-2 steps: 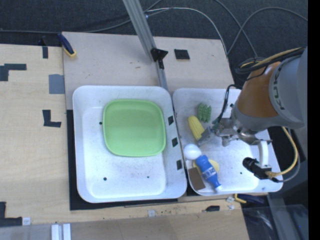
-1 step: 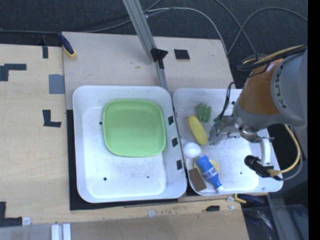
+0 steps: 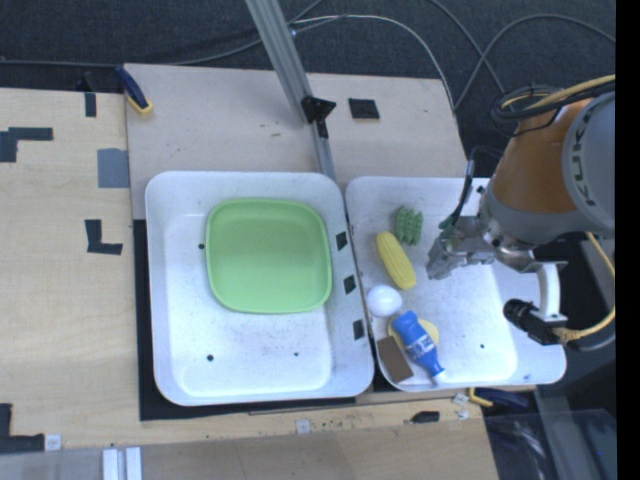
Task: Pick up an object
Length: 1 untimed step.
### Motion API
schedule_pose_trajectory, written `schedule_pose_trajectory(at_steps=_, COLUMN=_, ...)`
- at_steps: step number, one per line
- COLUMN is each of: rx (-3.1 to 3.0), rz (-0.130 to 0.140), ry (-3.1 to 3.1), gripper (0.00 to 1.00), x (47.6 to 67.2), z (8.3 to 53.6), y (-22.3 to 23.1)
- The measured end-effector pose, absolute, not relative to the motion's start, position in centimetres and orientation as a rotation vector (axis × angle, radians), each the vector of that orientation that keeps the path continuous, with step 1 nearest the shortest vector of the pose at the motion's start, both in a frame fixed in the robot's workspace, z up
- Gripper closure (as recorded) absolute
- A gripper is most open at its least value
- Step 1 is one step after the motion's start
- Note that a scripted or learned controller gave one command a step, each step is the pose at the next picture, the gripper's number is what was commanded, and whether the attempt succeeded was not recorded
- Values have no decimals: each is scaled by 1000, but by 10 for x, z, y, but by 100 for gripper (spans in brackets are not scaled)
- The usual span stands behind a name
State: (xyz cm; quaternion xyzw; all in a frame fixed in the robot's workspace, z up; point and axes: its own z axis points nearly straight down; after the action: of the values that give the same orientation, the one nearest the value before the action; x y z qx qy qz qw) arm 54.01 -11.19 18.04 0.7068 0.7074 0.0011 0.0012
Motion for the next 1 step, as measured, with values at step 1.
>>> schedule_pose_trajectory(at_steps=1, rx=2220, rz=2, ry=2221, gripper=100, x=540, z=217, y=-112)
